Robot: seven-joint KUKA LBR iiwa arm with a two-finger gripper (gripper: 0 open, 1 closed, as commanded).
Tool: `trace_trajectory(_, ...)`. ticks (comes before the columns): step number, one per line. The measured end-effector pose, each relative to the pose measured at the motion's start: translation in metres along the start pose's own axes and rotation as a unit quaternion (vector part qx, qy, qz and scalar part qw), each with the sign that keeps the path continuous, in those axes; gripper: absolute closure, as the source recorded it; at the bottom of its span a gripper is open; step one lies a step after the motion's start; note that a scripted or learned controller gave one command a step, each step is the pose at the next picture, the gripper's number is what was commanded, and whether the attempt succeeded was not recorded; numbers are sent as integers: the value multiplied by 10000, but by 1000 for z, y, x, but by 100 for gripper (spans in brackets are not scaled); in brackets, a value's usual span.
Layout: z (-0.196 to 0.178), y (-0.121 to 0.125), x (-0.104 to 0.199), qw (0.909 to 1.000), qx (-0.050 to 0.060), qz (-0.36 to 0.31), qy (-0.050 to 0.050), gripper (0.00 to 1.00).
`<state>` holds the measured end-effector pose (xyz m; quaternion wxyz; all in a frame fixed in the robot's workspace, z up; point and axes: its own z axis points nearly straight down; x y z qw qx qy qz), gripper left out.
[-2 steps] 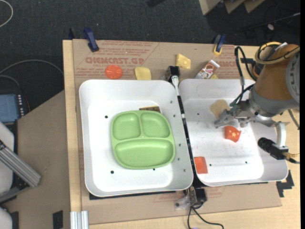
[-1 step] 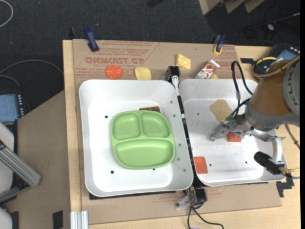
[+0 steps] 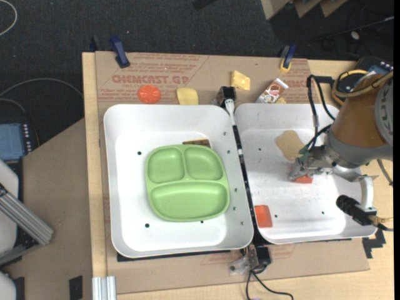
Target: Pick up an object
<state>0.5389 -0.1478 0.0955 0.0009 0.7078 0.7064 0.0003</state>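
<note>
My gripper [image 3: 304, 169] points down into the right bin [image 3: 281, 230], near its middle-right, below the arm's orange band [image 3: 359, 120]. A small flat red piece [image 3: 303, 180] lies on the bin floor directly under the gripper tip, partly covered by it. Just up and left of the gripper rests a tan, rounded piece [image 3: 289, 144], close to the gripper or touching it. An orange-red block [image 3: 262, 215] sits at the bin's front left corner, well apart from the gripper.
The left bin [image 3: 125, 136] holds a green divided plate [image 3: 186, 183] with a brown item [image 3: 197, 144] behind it. On the cardboard behind the bins lie an orange disc [image 3: 149, 94], two yellow pieces [image 3: 187, 96], a red-white packet [image 3: 272, 92] and blue clamps [image 3: 119, 52].
</note>
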Motion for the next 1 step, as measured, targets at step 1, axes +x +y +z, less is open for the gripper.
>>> trace_trajectory(1,-94,35,90,10000,-37,-45,3,100)
